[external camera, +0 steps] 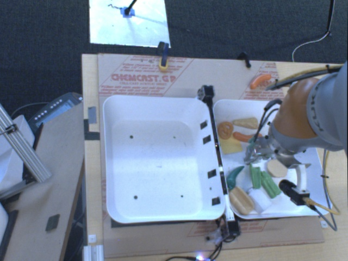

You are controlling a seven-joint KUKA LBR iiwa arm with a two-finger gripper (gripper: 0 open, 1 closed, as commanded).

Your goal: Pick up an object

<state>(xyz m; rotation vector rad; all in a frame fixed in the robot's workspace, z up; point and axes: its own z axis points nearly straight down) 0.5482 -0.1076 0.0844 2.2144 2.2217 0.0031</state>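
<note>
While over right bin (310,213) | tool (253,155) just above green pieces (262,180)

Two white bins (157,118) (312,208) sit side by side on one tabletop (179,69). Right bin holds two green sticks (255,176) (270,184), one orange round slice (225,129), one bread roll (241,200) and one red sausage (243,137). Other pieces there are too crowded to count.

A yellow-and-black clamp (162,57) grips the bench's (179,75) far edge, beside red printed lettering (143,78). Beyond it a pale square sheet (129,15) lies on dark carpet (43,31) (a grey keypad device (56,108) sits at left).
</note>
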